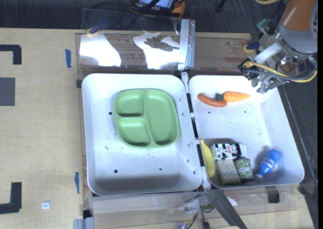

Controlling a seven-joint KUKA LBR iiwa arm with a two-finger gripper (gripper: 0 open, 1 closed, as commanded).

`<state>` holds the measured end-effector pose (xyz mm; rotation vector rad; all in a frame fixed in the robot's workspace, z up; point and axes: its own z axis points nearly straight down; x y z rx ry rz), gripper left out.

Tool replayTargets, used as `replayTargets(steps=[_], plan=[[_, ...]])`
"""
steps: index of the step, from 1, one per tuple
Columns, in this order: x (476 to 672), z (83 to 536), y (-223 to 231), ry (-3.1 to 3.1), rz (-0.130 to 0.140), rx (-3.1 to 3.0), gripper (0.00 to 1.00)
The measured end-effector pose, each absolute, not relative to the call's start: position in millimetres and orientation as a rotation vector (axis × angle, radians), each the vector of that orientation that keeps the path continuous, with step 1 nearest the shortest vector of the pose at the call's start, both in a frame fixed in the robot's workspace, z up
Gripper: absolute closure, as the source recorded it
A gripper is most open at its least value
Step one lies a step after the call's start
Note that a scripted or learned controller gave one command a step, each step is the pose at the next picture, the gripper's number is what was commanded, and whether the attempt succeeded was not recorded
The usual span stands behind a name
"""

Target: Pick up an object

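the tool (pixel 258 82) hovers at the right bin's (pixel 282 122) far right corner, its state impossible to tell, with the carrot (pixel 235 96) lying just beside it inside the bin.

No legible text; faint reddish lettering on the cardboard strip (pixel 136 51) behind the bins is washed out by glare, unreadable.

One fixed camera looks down at a slant from above the counter (pixel 35 122), taking in both white bins (pixel 96 172) whole; the arm (pixel 298 21) enters at two o'clock.
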<state>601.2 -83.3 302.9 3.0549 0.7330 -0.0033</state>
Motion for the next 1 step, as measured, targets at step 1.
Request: replayTargets(steps=[1], plan=[[611.6, 255.1, -85.2, 0.322, -0.009, 3.127, 1.0]])
